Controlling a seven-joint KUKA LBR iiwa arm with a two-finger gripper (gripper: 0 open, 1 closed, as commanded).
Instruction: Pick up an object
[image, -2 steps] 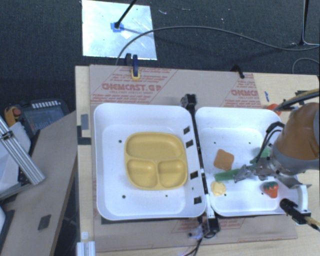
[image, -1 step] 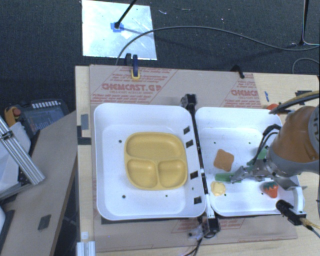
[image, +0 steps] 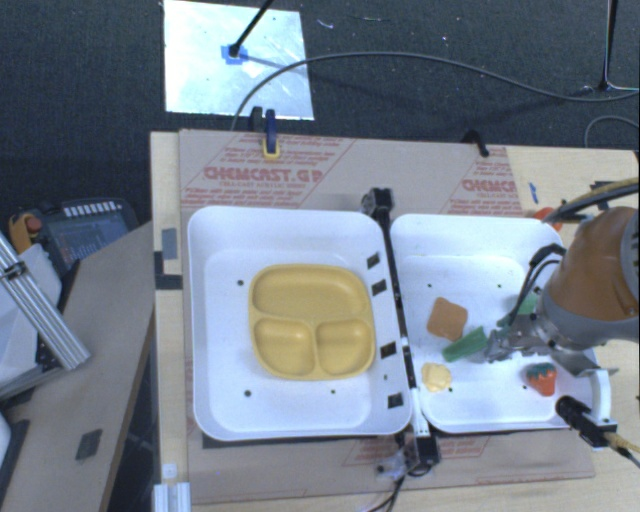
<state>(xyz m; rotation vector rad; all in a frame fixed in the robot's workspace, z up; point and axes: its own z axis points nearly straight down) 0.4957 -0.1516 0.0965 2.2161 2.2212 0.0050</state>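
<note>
you have two shallow white bins on the bench, side by side. the left bin (image: 215, 330) holds one yellow divided tray (image: 308, 320) lying flat near its middle, well apart from the work. the right bin (image: 470, 235) carries the loose pieces, which puts them within reach of the arm (image: 598, 280) entering from the right.

the arm is bent low over the near right part of that bin, its gripper (image: 497, 346) down at the right end of the green piece (image: 464, 346). i judge this a descent on that piece, since it is the item closest to the tool. whether the fingers are wide or closed, you cannot tell from this view, and nothing shows as held.

the green piece is a small flat elongated block lying on the bin floor, slanted. just beyond it sits an orange-brown square piece (image: 446, 319); just nearer lies a small pale yellow piece (image: 436, 377); a red and orange piece (image: 541, 379) rests to the right, near the arm.
</note>
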